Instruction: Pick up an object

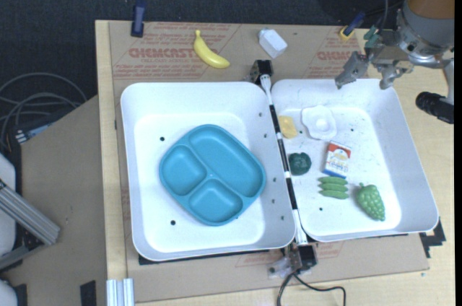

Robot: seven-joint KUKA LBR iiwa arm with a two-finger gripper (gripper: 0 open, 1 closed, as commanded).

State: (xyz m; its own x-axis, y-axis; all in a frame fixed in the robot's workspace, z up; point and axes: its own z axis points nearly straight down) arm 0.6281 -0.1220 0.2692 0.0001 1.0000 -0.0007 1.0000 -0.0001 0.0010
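Note:
My gripper [369, 76] hangs over the back rim of the right bin [411, 153], fingers spread apart and open, with nothing between them. Below it in that bin lie a white cup-like piece [318, 122], a yellow piece [288, 126], a small red and white box [336, 159], a dark green round item [299, 163], green pea pods [333, 187] and a bunch of green grapes [370, 201]. The white piece is the nearest one to the gripper, a little to its front left.
The left bin [137, 117] holds a blue divided plate [210, 173]. Behind the bins on the bench lie a toy banana [209, 52], a white block [273, 42] and a blue marker-like item [138, 17]. A black clip [260, 69] sits where the bins meet.

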